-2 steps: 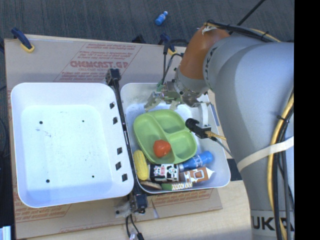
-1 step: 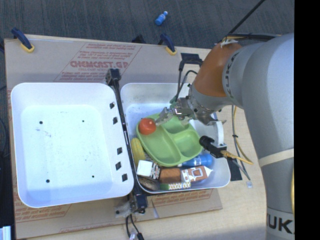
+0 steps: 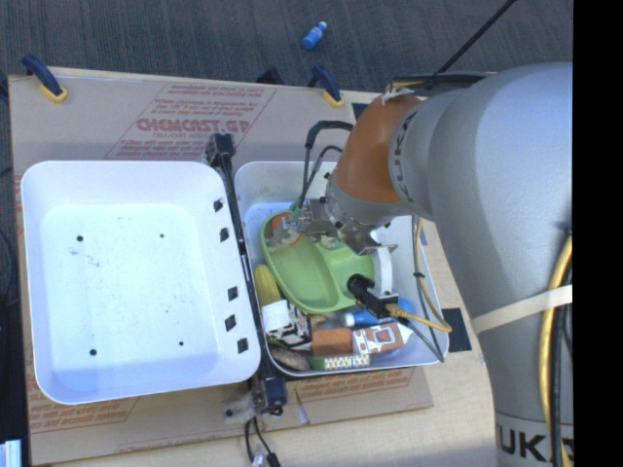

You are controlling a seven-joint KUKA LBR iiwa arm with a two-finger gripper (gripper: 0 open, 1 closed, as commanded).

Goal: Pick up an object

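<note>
My gripper point(image 3: 305, 220) reaches down into the right bin point(image 3: 255, 185) at the far rim of a light green bowl point(image 3: 310, 272). The grey wrist and orange band hide most of it. The bowl lies tilted in the middle of the bin. Near its far rim, by the gripper, sits a small orange and white thing point(image 3: 280, 224). A yellow piece point(image 3: 265, 282) and a white block point(image 3: 275, 314) lie to the left of the bowl. In front of the bowl are a brown item point(image 3: 331, 341), a patterned box point(image 3: 378, 339) and a blue piece point(image 3: 374, 311).
The left bin point(image 3: 127, 270) stands beside the right one, with a black divider and clips point(image 3: 232, 261) between them. Both rest on a cardboard sheet point(image 3: 195, 115) held by blue clamps point(image 3: 44, 76). The arm's large grey body fills the right side.
</note>
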